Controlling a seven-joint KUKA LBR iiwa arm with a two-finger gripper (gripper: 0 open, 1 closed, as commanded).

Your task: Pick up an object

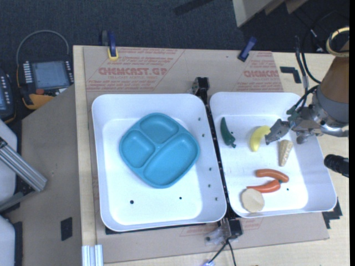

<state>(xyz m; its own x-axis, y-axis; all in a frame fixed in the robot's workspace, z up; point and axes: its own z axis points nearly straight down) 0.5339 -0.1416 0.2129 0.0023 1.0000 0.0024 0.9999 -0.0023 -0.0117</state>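
Gripper over the right bin, jaws spread and holding nothing.

Largest, the blue divided plate lies well left in the left bin. Two sausages lie below the jaws, a green pepper left, a yellow lemon just left, a pale cone just beneath.

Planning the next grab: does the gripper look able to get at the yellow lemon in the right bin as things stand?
Probably yes. The gripper hangs over the right bin just beside the lemon, with nothing between them. The green pepper and the pale cone lie apart from it, leaving room.
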